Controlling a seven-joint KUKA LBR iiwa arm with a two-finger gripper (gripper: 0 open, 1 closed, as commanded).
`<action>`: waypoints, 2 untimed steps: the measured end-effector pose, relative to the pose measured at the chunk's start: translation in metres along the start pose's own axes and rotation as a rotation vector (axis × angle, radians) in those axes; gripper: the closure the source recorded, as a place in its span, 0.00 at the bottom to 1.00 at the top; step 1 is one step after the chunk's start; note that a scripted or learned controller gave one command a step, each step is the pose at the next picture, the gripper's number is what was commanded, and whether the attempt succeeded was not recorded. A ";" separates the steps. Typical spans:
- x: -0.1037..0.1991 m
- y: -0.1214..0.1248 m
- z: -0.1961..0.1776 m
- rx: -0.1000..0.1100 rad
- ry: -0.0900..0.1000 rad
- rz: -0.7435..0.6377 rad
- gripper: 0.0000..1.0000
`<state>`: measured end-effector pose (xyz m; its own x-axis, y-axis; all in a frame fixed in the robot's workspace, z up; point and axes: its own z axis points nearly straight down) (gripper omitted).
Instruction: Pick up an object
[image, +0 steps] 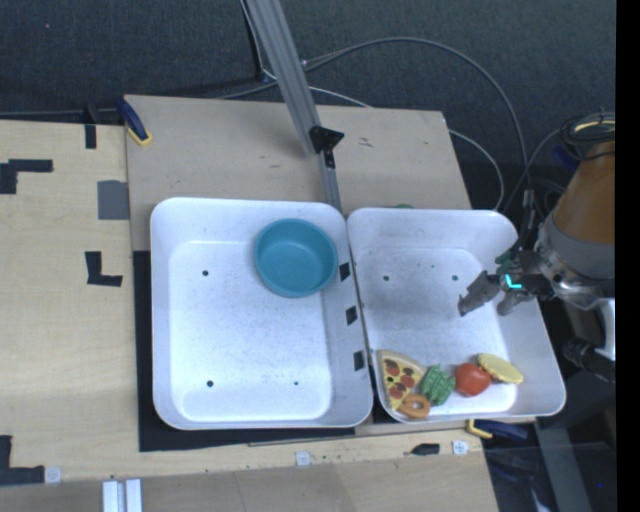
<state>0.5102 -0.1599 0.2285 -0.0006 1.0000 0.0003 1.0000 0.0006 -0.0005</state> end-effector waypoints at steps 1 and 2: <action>0.000 0.000 0.000 0.000 0.000 0.000 0.00; 0.001 -0.005 0.043 0.003 0.000 0.000 0.00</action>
<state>0.5048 -0.1591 0.1852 -0.0005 1.0000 0.0006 1.0000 0.0005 -0.0040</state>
